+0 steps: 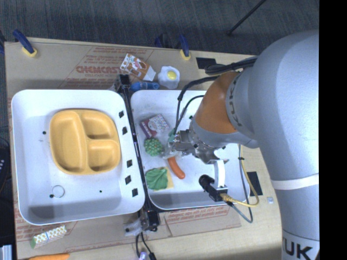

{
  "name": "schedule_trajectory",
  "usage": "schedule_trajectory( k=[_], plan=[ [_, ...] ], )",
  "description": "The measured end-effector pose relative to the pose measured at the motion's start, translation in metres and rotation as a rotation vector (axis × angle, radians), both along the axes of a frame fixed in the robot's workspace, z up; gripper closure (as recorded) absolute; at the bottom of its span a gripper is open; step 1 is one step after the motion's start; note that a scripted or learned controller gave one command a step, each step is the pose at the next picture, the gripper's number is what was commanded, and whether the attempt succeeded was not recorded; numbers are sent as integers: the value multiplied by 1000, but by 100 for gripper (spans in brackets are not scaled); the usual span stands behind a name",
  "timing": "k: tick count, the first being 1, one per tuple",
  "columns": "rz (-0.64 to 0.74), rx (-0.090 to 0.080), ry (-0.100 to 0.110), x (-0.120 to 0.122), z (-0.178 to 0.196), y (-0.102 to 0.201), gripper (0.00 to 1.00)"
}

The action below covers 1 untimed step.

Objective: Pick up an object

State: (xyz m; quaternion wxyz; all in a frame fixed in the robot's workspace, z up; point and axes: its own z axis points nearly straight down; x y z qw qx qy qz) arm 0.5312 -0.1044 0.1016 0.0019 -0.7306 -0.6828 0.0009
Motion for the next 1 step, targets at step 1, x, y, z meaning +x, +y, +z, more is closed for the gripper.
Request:
schedule_trajectory(
  k=[1],
  plan=[
    [175,-2,-3,-54,154,-19,100]
  ],
)
